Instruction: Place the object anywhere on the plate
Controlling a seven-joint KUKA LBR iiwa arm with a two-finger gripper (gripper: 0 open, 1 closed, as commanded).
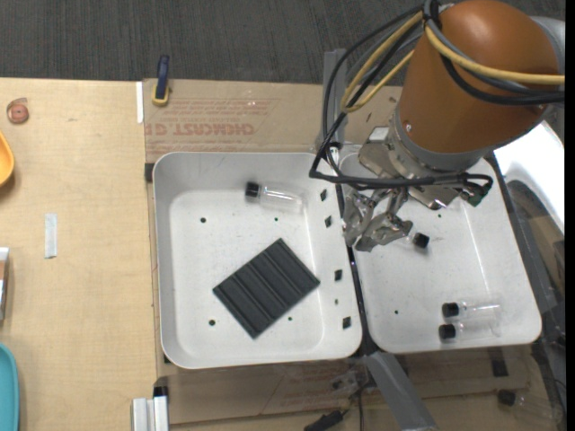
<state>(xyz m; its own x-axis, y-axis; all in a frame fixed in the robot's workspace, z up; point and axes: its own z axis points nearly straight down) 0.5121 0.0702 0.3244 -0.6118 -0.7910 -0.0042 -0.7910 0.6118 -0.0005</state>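
Observation:
A dark ribbed rectangular plate (267, 287) lies at a slant in the middle of the left bin (180, 330). A small clear vial with a black cap (269, 193) lies near that bin's far wall. My gripper (379, 230) hangs low over the left part of the right bin (512, 321), close to the wall between the bins. A small black piece (420, 239) sits just to its right; I cannot tell whether it is being held. Two more clear vials with black caps (469, 320) lie in the right bin's near right corner.
The arm's orange band (476, 61) and its looping cables (359, 79) hang over the right bin's far side. Flat cardboard (216, 119) lies behind the left bin, with a blue-and-yellow clip (162, 79) at its corner. A wooden bench top (72, 241) stretches to the left.

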